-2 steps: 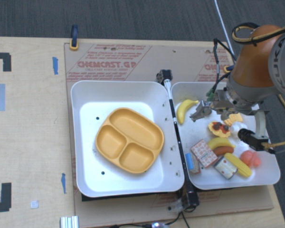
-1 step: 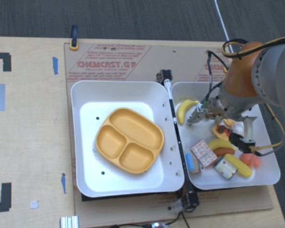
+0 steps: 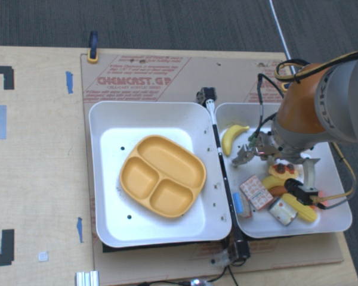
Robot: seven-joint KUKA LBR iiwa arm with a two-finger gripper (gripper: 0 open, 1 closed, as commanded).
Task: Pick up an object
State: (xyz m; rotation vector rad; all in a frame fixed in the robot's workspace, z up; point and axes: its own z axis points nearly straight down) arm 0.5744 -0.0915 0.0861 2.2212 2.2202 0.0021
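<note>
The right bin point(image 3: 340, 219) holds a heap of small things. A yellow banana point(image 3: 232, 137) lies at its upper left. A patterned pink box point(image 3: 255, 193), a white and grey block point(image 3: 281, 210) and a long yellow piece point(image 3: 305, 212) lie toward the front. My gripper point(image 3: 277, 164) hangs low over this bin, below the orange band point(image 3: 301, 106). Its grey fingers point(image 3: 244, 156) are spread apart, open, on either side of a red and yellow toy point(image 3: 281, 171). Nothing looks lifted.
The left bin point(image 3: 101, 159) contains a yellow divided plate point(image 3: 162, 176). A small blue item point(image 3: 238, 206) lies against the dividing wall. Cables point(image 3: 268, 82) run above the right bin, and a black clamp point(image 3: 207, 94) sits at the bins' top junction.
</note>
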